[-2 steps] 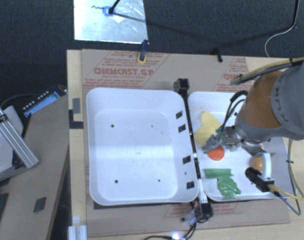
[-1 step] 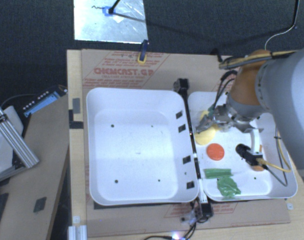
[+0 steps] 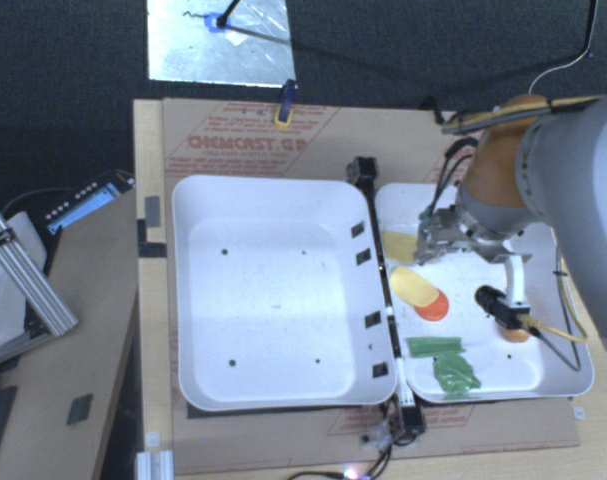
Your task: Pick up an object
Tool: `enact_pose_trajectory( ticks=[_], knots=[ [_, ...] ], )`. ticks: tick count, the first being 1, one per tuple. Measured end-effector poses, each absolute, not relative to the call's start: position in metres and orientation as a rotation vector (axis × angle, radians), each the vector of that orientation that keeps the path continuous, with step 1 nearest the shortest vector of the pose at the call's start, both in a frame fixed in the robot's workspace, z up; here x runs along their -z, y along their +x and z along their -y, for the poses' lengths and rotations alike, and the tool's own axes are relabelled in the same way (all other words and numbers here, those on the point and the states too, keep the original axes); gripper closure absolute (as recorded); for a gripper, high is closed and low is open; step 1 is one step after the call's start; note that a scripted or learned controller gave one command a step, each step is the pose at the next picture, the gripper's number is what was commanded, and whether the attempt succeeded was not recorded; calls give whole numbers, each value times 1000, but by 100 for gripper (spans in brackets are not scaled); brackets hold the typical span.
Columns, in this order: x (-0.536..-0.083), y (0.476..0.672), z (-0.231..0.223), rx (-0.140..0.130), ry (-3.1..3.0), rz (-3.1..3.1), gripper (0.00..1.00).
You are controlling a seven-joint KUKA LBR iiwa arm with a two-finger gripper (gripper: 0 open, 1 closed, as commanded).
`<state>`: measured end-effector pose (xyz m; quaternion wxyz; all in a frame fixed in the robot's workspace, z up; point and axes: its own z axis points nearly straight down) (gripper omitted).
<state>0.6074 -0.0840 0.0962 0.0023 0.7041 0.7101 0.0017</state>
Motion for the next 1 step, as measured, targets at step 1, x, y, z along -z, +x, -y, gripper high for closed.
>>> enact_pose_trajectory(
  ticks=[1],
  knots=[
    [-302, 601, 79, -18, 2205, -2218, 100]
  ],
)
